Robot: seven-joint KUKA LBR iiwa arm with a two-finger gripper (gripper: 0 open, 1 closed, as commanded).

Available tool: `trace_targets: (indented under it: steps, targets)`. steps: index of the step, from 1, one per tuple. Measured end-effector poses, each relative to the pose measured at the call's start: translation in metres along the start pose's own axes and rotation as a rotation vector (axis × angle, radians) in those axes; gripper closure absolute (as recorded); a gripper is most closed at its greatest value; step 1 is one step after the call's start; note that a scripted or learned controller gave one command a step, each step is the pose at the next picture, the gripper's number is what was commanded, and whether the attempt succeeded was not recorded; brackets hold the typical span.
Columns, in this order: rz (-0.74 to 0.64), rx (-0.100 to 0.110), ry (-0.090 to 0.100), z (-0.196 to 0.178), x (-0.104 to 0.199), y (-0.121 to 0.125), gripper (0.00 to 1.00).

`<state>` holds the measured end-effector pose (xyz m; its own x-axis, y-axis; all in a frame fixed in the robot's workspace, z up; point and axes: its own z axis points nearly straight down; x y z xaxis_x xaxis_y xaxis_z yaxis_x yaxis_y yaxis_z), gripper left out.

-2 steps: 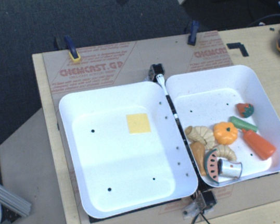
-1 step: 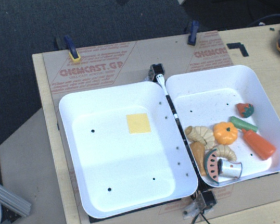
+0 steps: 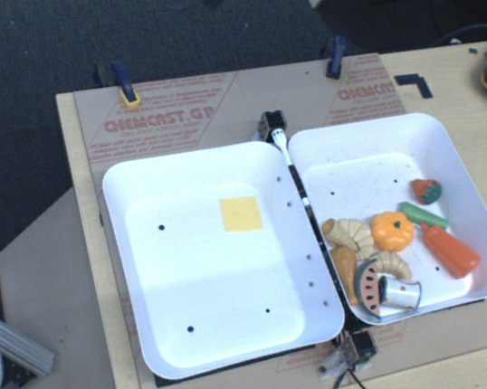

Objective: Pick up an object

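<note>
A flat yellow square (image 3: 241,214) lies alone in the left bin (image 3: 147,277), toward its back right. In the right bin (image 3: 459,164) several toy foods cluster at the front: a small orange pumpkin (image 3: 391,231), an orange carrot with a green top (image 3: 444,246), a strawberry (image 3: 425,191), a croissant (image 3: 348,233), a bread roll (image 3: 345,267), a watermelon slice (image 3: 365,287) and a silver can (image 3: 395,295) on its side.
Both bins rest on a cardboard sheet (image 3: 166,110) held by a blue clamp (image 3: 124,81) and another clamp (image 3: 335,56) at the back. Cables (image 3: 354,373) trail from the front edge. A metal rail (image 3: 10,340) lies at the left.
</note>
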<state>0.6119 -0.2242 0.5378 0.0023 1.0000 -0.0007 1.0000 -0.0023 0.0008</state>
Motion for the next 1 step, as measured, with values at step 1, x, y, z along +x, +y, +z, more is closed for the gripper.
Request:
trace_targets:
  steps: [1]
  targets:
    - [-0.005, -0.004, -0.003, 0.0035, 0.0014, 0.0570, 1.00]
